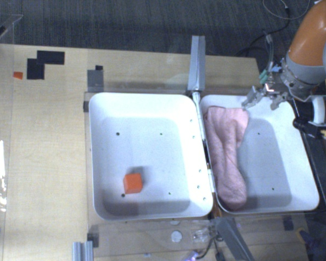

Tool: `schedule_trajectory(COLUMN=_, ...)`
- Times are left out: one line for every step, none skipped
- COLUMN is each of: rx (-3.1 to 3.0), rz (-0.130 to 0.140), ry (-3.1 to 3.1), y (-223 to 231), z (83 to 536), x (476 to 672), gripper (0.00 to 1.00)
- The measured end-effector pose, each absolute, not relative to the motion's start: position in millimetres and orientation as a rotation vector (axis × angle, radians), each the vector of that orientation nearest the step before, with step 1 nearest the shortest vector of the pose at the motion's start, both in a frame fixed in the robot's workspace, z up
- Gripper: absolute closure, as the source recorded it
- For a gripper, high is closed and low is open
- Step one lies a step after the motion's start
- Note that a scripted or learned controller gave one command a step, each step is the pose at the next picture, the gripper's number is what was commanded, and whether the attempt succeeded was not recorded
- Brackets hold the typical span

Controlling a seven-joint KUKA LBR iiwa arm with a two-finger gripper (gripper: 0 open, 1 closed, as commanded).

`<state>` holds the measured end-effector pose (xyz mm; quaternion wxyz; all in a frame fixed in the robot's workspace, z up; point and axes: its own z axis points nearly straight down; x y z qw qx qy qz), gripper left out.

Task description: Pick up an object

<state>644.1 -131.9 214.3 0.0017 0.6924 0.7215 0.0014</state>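
Lying in the left bin (pixel 98 145), near its front-left corner, is an orange block (pixel 133 183). Beyond, a pink towel (pixel 227 151) fills the right bin's left side. Farthest, the gripper (pixel 261 95) hovers above that towel's far end, fingers spread, gripping nothing; the arm is cut off.

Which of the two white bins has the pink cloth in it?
The right bin holds the pink cloth; the left bin holds an orange block.
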Motion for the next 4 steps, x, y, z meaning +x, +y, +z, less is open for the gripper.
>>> schedule_trajectory(rx=2.1, rz=0.006, ry=2.33, y=-126.1, z=95.2, x=669.2, gripper=0.0)
schedule_trajectory(rx=2.092, rz=0.009, ry=2.333, y=-124.4, z=104.5, x=671.4, gripper=1.0)
schedule_trajectory(rx=2.092, rz=0.009, ry=2.333, y=-124.4, z=104.5, x=671.3, gripper=0.0)
schedule_trajectory(rx=2.073, rz=0.011, ry=2.347, y=-101.0, z=88.5, x=656.3, gripper=0.0)
